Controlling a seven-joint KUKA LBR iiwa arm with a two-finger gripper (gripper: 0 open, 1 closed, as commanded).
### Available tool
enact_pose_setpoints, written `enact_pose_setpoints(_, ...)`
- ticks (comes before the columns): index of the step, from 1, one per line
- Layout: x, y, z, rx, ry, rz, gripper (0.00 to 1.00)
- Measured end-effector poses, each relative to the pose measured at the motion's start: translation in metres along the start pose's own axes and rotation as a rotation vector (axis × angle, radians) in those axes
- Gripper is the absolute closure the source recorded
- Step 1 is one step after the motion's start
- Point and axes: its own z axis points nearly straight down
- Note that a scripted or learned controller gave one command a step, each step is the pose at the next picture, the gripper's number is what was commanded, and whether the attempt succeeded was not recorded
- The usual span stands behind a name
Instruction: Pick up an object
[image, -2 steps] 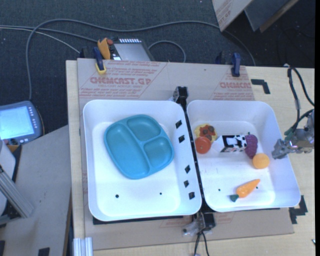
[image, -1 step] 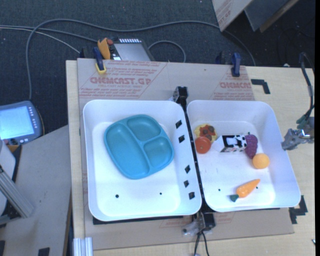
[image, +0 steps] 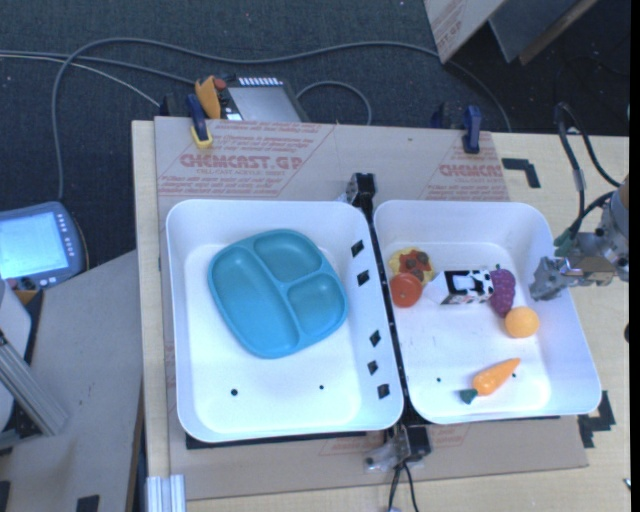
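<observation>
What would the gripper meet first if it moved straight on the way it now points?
The gripper points left, across the right bin. First in that line is probably the purple toy, with the orange ball just beside; its height above them is unclear.

I see the right bin crowded along its middle: tomato, cow toy, grapes and orange sit close together. The carrot lies apart lower down, with bare floor around it. The left bin's blue plate leaves room below.
</observation>
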Motion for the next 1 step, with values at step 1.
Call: enact_pose_setpoints(1,0.0563,0.0115,-0.0059,-0.003,0.000,-0.003,1.00)
